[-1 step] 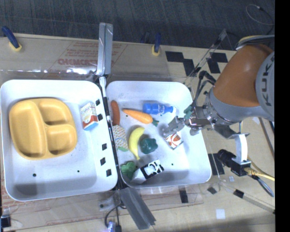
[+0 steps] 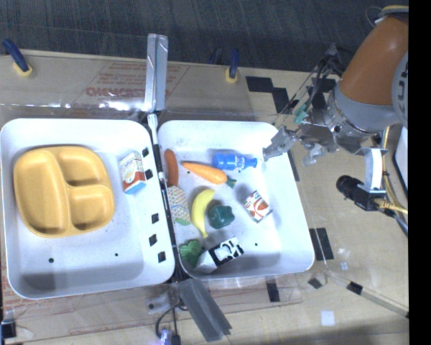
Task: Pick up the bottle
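While the arm point(image 2: 377, 63) reaches in from the upper right of the frame, its gripper point(image 2: 279, 145) sits at the right rim of the right bin point(image 2: 294, 243), just to the right of the blue bottle point(image 2: 234, 161). Whether the claw is released or clenched cannot be told from this slanted view, since the tip is small and grey against the white wall; nothing shows between it and the bottle, and the two look close but apart.

The bottle lies on its side in the upper middle of the right bin, its cap end pointing right toward the gripper. Just below and left of it lies a carrot point(image 2: 204, 172), slanting down to the right, and left of that a red sausage point(image 2: 172, 167) stands along the bin's left wall. Under the carrot sits a yellow banana point(image 2: 201, 209), with a dark green lump point(image 2: 220, 215) touching its right side and a patterned oval piece point(image 2: 177, 203) on its left. A small red-and-white can point(image 2: 257, 205) lies to the right of the green lump. Near the lower edge of the bin are a green leafy item point(image 2: 189, 251) and a black-and-white printed block point(image 2: 225, 251), side by side.

In the left bin point(image 2: 29, 279), a yellow divided tray point(image 2: 61, 190) fills the left half, and a small carton point(image 2: 133, 172) lies toward the right wall.
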Robot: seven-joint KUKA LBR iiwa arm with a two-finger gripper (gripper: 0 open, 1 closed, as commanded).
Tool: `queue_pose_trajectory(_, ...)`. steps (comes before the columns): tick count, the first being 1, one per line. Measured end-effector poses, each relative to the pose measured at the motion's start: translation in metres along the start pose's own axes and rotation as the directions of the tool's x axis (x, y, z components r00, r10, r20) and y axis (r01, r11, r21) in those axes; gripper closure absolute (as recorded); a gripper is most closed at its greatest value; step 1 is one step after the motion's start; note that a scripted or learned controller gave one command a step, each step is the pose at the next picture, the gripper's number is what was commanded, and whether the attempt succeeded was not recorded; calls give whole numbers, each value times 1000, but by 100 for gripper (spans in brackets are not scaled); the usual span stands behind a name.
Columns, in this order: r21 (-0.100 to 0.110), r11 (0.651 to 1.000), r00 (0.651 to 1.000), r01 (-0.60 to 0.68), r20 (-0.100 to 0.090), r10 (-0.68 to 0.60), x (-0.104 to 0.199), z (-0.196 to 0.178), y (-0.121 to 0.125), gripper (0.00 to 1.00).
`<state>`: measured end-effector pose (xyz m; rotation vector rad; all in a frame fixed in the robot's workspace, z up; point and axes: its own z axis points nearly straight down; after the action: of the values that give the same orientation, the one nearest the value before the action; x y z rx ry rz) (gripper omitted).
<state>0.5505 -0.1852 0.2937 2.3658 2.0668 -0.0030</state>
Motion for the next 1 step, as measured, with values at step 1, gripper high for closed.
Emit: queue_pose_trajectory(1, 5, 929, 929, -369, -1, 369, 10, 184, 21, 0)
